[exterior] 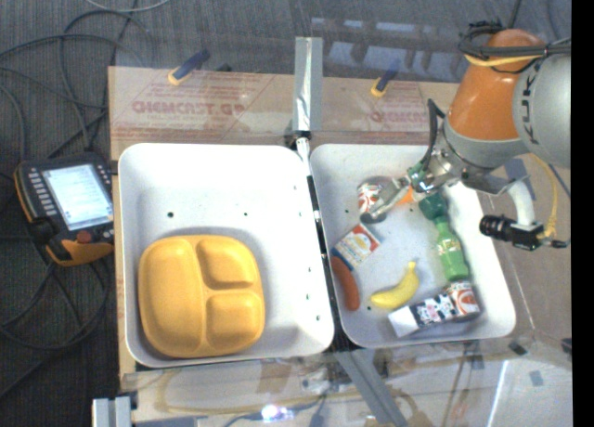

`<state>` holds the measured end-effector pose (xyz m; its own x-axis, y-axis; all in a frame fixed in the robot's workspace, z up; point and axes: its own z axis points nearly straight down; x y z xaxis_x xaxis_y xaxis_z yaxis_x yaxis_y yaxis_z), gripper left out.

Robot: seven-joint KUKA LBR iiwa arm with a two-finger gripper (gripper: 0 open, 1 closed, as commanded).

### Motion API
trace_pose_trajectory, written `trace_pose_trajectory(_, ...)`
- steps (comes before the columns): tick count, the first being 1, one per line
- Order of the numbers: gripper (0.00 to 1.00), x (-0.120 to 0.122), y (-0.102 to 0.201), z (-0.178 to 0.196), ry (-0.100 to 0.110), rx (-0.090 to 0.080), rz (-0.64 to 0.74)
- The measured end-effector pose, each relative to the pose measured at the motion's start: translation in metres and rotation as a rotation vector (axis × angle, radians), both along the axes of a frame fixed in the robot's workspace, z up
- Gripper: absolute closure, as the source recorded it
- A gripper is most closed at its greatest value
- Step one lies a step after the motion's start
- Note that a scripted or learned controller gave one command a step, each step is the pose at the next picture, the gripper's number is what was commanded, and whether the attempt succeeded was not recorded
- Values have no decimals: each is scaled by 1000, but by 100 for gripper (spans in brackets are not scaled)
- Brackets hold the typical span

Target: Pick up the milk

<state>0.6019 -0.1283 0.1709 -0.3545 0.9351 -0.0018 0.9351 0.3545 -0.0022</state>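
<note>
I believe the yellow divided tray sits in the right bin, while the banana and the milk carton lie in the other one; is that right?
Not quite: the camera view shows the yellow divided tray in the left bin, not the right one. The banana and the milk carton do lie in the other bin, the right one.

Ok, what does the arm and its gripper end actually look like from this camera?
The arm is grey with a rounded orange band above the wrist, and dark lettering runs along the grey shell. A black cable loops over the top of the orange part. The gripper is a small, dark metal assembly with green parts on it. A black cylindrical fitting sticks out lower down.
</note>
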Motion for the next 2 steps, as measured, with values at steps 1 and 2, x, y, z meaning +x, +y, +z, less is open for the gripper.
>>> trace_pose_trajectory(1, 0, -67, 2, -76, -20, 3, -178)
trace_pose_trajectory(2, 0, -35, -60, -62, -2, 2, -156)
